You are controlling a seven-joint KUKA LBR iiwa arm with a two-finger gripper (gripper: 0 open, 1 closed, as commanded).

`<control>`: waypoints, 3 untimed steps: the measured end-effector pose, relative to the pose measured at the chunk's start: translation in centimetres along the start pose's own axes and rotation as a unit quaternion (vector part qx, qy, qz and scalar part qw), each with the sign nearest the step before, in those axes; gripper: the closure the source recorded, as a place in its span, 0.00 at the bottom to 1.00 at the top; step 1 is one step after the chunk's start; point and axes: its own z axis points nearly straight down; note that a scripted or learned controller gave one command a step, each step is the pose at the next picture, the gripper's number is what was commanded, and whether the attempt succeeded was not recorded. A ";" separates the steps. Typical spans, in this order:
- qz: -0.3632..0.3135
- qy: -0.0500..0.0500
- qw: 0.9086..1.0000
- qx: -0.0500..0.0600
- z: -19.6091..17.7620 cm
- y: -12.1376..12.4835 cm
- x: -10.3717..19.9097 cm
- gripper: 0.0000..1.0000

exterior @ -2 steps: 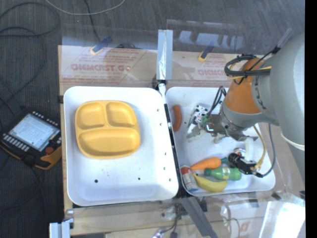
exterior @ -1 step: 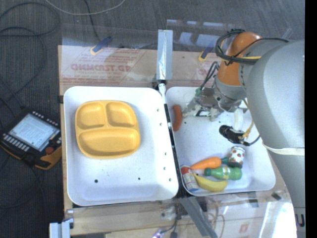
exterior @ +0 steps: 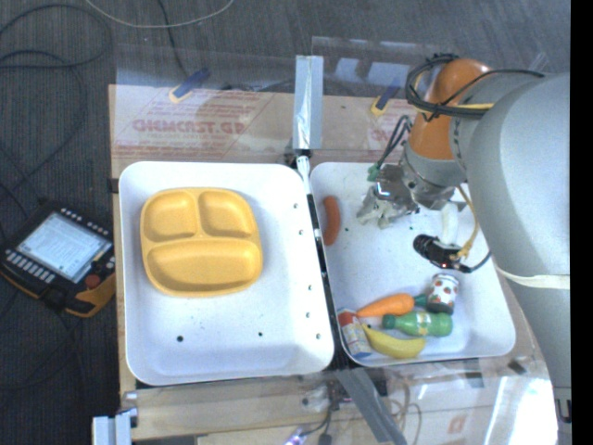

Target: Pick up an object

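Cardboard-topped tabletop (exterior: 185, 123), two white bins | gripper (exterior: 384, 213) low over right bin's (exterior: 486, 327) bare floor, fingers slightly parted, gripping nothing | orange plastic sausage (exterior: 329, 221) just left, untouched | pick not yet made

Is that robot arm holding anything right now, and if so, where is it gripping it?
Nothing seems to be held. The end effector hangs over a bare part of the right bin, apart from the sausage and the toy food at the near corner.
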 end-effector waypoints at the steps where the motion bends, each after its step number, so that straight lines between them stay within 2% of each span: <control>1: -0.104 0.002 0.995 -0.008 -8.8 -1.7 3.4 1.00; 2: -0.104 0.002 0.995 -0.008 -8.8 -1.7 3.4 0.00; 3: -0.132 0.000 0.991 -0.016 -3.2 2.1 -6.0 0.00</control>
